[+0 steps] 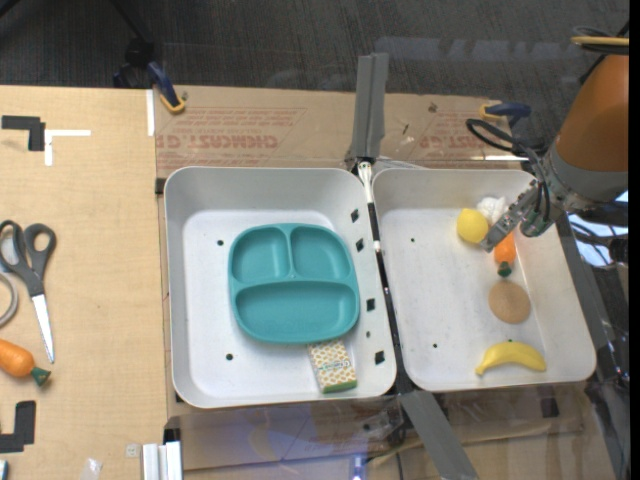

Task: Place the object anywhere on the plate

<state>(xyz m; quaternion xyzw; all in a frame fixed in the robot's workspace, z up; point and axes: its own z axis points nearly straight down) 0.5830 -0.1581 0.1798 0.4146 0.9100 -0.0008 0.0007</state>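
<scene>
Plate (294, 284) teal; both bins (190, 298) white with small black dots on floor. Small packet (333, 367) at plate's near edge pale green with patterned face. Right bin: lemon (472, 226) yellow, banana (511, 359) yellow, carrot (505, 251) orange with green tip, round flat piece (509, 303) tan, small white lump (491, 208). Arm (598, 118) grey with orange band. Bench (80, 268) light wood; scissors (30, 278) grey-handled; second carrot (18, 360) orange with green end; cardboard (260, 133) brown with red print
</scene>
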